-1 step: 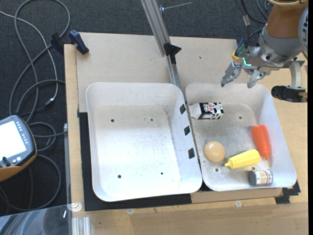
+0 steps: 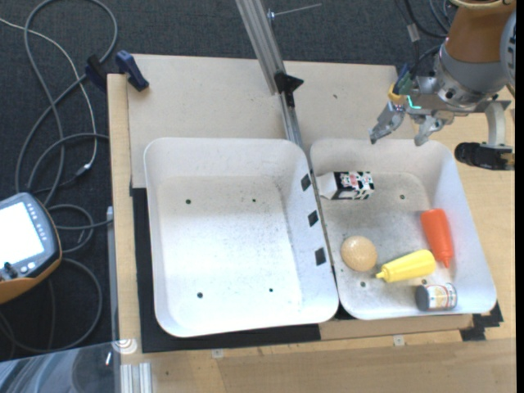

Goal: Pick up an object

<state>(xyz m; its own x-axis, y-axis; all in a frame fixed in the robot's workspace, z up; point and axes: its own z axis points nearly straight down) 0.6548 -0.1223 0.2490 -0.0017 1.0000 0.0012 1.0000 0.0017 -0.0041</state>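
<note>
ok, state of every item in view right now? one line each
end effector: open, nothing between its fingers, above the far rim of the right bin
milk carton: lying on its side, far end of right bin
orange carrot: lying flat
tan ball: resting beside the yellow bottle
yellow bottle: on its side
small jar: on its side, near corner
left bin: holds no items

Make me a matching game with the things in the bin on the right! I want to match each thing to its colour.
Things:
1. carrot
2. ball
3. bottle
4. little carton

Colours:
A. yellow
B. black and white
C. orange
D. tan

Pairs: 1-C, 2-D, 3-A, 4-B
</note>
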